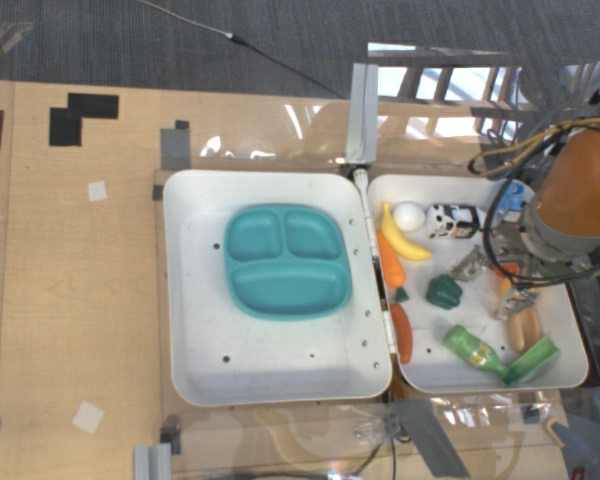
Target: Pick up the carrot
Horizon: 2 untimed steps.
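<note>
Nearest the front of the right bin (570,373) lay a green bottle (473,349) and a red sausage-like piece (403,332) against the dividing wall. Just beyond that piece the carrot (390,267) rested along the same wall, its far end tucked under the banana (402,238). The gripper (508,286) hung over the bin's right side, well apart from the carrot; whether its fingers were released or clenched, I couldn't tell. The left bin (195,368) held a teal tray (286,260).

My one camera fixed above the table (70,298), looking down at a slant, far enough back to take in both white bins (195,298) side by side, arm (578,193) entering from my view's right, dark floor (230,8) along the top.
</note>
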Tool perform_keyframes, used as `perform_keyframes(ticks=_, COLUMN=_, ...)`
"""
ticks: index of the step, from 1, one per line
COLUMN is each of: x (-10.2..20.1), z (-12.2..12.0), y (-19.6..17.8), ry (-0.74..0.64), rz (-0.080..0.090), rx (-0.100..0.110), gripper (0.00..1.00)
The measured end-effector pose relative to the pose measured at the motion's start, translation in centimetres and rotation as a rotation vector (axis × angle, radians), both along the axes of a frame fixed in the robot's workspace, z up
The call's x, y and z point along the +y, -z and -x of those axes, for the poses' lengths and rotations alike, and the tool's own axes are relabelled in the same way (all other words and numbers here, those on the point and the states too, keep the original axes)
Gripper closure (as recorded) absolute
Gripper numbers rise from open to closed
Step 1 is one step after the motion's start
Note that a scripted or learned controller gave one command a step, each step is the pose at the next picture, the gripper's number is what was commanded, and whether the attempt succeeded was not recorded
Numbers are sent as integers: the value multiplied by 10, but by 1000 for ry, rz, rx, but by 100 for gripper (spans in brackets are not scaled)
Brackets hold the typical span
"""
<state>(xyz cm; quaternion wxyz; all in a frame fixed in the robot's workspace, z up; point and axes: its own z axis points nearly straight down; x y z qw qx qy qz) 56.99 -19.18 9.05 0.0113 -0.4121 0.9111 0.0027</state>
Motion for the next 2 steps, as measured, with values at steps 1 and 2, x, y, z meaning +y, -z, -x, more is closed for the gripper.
perform_keyframes(ticks=1, x=-3, z=-2, y=-13, ry=-2, rz=10, rx=-8, gripper=100)
perform_keyframes(ticks=2, x=-3, z=-2, y=-12, ry=-1, rz=10, rx=-7, gripper=0)
